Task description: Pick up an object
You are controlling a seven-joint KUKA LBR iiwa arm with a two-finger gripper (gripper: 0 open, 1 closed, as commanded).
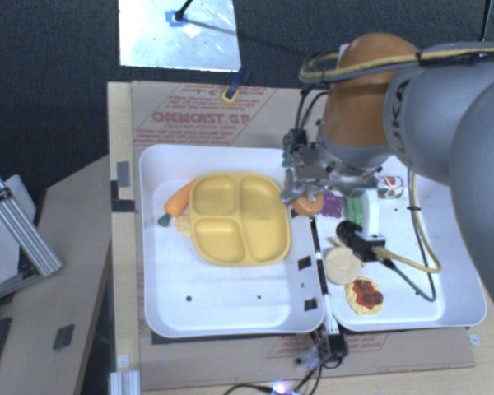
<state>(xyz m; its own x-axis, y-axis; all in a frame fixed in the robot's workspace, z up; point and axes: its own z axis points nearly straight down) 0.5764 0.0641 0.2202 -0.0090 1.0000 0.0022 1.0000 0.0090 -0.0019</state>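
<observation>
Hand low over the seam between the bins, just above an orange piece; grip state impossible to tell. Risk: clipping the bin wall, or nudging the piece against the purple item.

- The yellow divided plate lies in the left bin, a toy carrot touching its left edge.
- The gripper hangs over the divide between the bins, beside an orange piece.
- The right bin holds a purple piece, a round cracker and a small pizza slice.
</observation>
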